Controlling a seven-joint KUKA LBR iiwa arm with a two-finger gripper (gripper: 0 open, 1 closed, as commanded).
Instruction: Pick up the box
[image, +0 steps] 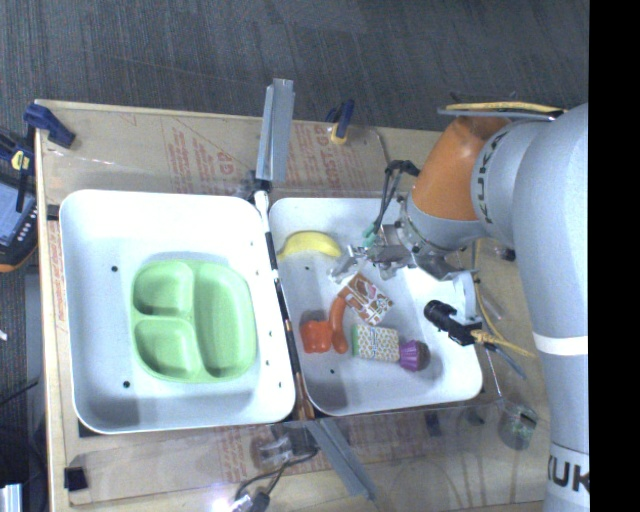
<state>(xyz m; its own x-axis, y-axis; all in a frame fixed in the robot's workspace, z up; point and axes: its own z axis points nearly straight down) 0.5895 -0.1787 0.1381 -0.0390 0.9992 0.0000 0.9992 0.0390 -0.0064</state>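
I have the grey arm with its orange band (455, 180) reaching into the right-hand shallow white bin (455, 385) from the right, and its two-finger gripper (375, 255) hangs low over the upper middle of that bin. From this slanted overhead camera I cannot tell how the gripper is set, so I won't call it either way. The small patterned cardboard box (366, 298), white with red and brown print, lies tilted on the bin floor just below the gripper, with nothing I can see lifting it. Near it sit a yellow banana-shaped toy (310, 243) toward the top, an orange carrot-like piece (337, 322) touching a squat red block (316, 337), a flat green-speckled packet (375, 343), and a purple round toy (414, 354) beside that. The left white bin (90, 225) carries a green divided plate (195, 320). My reading is that the pick is at its approach stage: the box is on the floor, and closing and lifting remain.
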